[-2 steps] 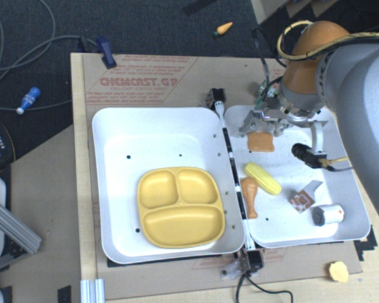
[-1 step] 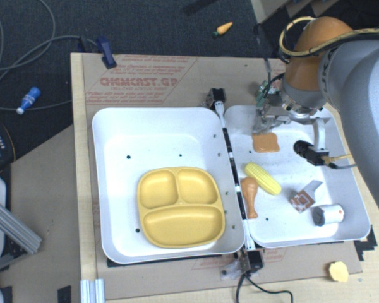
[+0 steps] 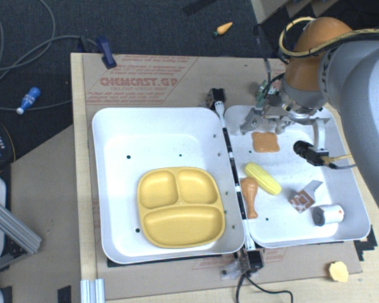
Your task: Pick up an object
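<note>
Nearest the camera, a yellow lump (image 3: 338, 271) lies on the bare bench outside the bins. Just beyond it, in the right bin (image 3: 354, 229), are a short white and grey cylinder (image 3: 328, 214) and a small brown piece with a grey flap (image 3: 301, 201). Both are probably light, and the cylinder is likely to roll. Further in lie a toy drumstick (image 3: 249, 197), against the wall between the bins, and a yellow corn cob (image 3: 263, 178) just beside it. Both look like smooth, hard plastic and would be best taken across their narrow middles. The left bin (image 3: 114, 169) holds a yellow divided plate (image 3: 180, 207), which is wide and shallow and offers only its rim to pinch. The likeliest target is the flat tan slice (image 3: 266, 142) in the far half of the right bin, because the gripper (image 3: 265, 124) hangs just over its far edge. The gripper's fingers look spread apart with nothing between them. The slice seems thin, light and fairly stiff, and it lies flat on the floor. A hold would therefore have to close across its width from two opposite edges, and the slice could slide or tip out. Behind the bins, the brown board (image 3: 145, 74) bears red print reading "CHEMCAST GP". The smaller lines around it are too fine to read. A blue clip (image 3: 105, 52) sits at the board's far left corner. On the dark floor beyond lie a small blue bottle (image 3: 29, 98) and an orange scrap (image 3: 223, 27).
</note>
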Motion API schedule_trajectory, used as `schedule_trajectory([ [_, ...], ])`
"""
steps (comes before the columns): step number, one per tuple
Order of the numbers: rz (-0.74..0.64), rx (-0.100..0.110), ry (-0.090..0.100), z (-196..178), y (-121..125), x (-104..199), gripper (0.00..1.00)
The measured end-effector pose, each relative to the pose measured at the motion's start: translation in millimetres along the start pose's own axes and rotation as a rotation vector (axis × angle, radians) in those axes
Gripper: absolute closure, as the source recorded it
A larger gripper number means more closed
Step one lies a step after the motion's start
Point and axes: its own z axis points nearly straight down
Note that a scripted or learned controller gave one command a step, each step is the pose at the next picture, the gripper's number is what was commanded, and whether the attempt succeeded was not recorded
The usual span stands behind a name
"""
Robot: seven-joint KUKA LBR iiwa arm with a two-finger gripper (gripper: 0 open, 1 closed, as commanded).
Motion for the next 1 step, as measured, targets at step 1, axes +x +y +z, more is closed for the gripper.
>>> schedule_trajectory([
  [1,0.004,0.008,0.003,10.9,-12.9,-4.6,0.00],
])
